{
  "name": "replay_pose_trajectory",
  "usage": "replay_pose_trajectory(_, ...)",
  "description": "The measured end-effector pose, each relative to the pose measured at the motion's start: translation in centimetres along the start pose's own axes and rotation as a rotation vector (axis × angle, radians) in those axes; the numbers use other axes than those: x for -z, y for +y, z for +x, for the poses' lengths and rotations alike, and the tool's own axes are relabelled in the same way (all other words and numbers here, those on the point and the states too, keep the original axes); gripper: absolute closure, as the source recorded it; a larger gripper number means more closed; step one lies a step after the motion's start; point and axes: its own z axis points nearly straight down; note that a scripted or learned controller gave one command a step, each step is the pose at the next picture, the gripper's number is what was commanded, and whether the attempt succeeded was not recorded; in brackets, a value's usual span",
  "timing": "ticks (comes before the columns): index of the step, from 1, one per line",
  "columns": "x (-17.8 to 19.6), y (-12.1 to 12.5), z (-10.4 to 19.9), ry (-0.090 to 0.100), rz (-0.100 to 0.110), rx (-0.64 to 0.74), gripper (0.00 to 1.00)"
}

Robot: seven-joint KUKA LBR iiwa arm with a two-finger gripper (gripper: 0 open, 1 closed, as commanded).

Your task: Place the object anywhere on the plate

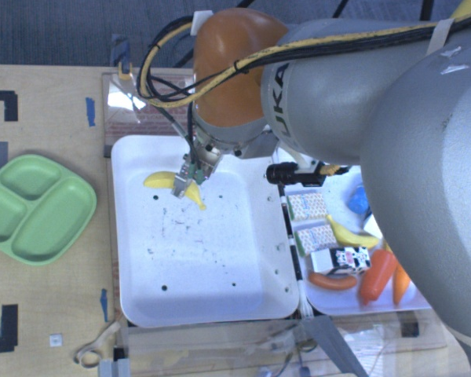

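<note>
A pale wooden bench [47, 93] with blue tape marks [89, 111]; beyond its far edge, what looks like grey carpet [63, 14].

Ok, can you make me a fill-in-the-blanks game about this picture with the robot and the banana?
1. The gripper is over the left bin, right at a yellow ____.
2. The plate with three sections is colored ____.
3. The plate sits on the bench, to the ____ of both bins.
4. The hot dog lies in the ____ bin.

Missing words: banana; green; left; right
</note>
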Motion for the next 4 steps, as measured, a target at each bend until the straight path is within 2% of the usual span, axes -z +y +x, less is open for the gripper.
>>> replay_pose_trajectory(1, 0.6, -1.9, 2.4, 0.004, 0.004, -0.151, 1.00)
replay_pose_trajectory(2, -6.6, -2.2, 5.7, 0.003, 0.004, -0.239, 1.00)
replay_pose_trajectory(3, -8.9, -8.3, 5.4, 0.004, 0.009, -0.676, 1.00)
replay_pose_trajectory(4, 9.9, -8.9, 0.5, 0.000, 0.004, -0.475, 1.00)
